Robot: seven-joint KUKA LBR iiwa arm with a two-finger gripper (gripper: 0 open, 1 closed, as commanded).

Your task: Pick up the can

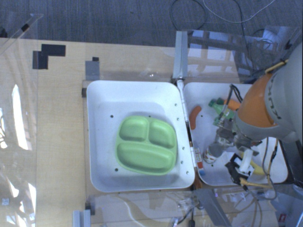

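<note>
**Clerk:** Count, please.

**Inspector:** Two white bins side by side. The left bin point(102, 103) holds one green divided plate point(147, 144) with three compartments, lying flat at its centre. The right bin point(204, 94) holds three loose things: one can point(211, 154), one orange-red sausage-shaped piece point(194, 116) and one green item point(218, 105).

**Clerk:** Where are they?

**Inspector:** The can, silver-grey, sits at seven o'clock in the right bin, close to the wall shared with the left bin. The sausage-shaped piece lies at ten o'clock, near that same wall. The green item lies at twelve o'clock and is partly covered by the arm point(258, 105).

**Clerk:** And the end effector?

**Inspector:** The gripper point(223, 138) hangs low over the right bin, just at one o'clock of the can, very close to or touching it. I cannot tell how far open it is, or whether it has hold of the can.
</note>
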